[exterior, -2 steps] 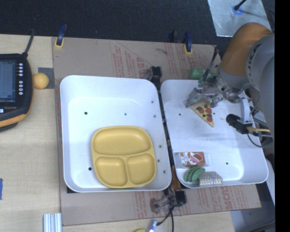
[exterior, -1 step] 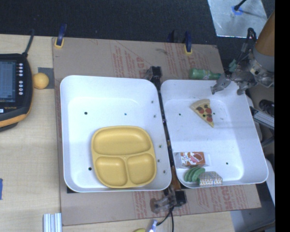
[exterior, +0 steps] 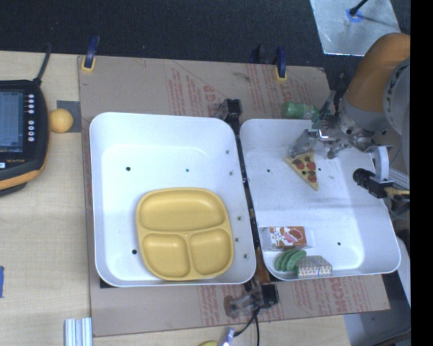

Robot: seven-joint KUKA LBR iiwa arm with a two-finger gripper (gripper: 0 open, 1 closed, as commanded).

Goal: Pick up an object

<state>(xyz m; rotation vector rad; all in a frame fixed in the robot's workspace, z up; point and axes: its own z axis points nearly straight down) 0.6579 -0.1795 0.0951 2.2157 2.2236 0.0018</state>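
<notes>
Brown cardboard point(exterior: 166, 85) covers the bench top under two shallow white bins set side by side, and blue clamps point(exterior: 91, 49) hold the sheet at its far edge. A black strip of floor runs behind the bench.

Left bin point(exterior: 108, 193): contains one yellow divided tray point(exterior: 185, 233) with three compartments, lying flat toward the near side.

Right bin point(exterior: 361, 222): contains a pizza slice toy point(exterior: 305, 169) in the far half, point aimed toward the near right. Three items sit grouped in the near left corner: a small red and white packet point(exterior: 286, 236), a green pea pod toy point(exterior: 289, 259) just in front of it, and a small patterned block point(exterior: 314, 268) touching the pod's right side.

Arm: the grey arm with its orange band point(exterior: 379, 60) enters from the right, over the far right corner of the right bin. The gripper point(exterior: 312, 140) sits low at the far end of the pizza slice, just beside its crust edge. Whether the gripper is spread or closed cannot be determined from this angle, and nothing is visibly held.

Outside the bins: a green object point(exterior: 298, 110) lies on the cardboard just beyond the right bin's far rim. A control pendant point(exterior: 11, 135) with a dark screen rests at the left edge of the bench, with a yellow ball point(exterior: 60, 120) just beside it.
</notes>
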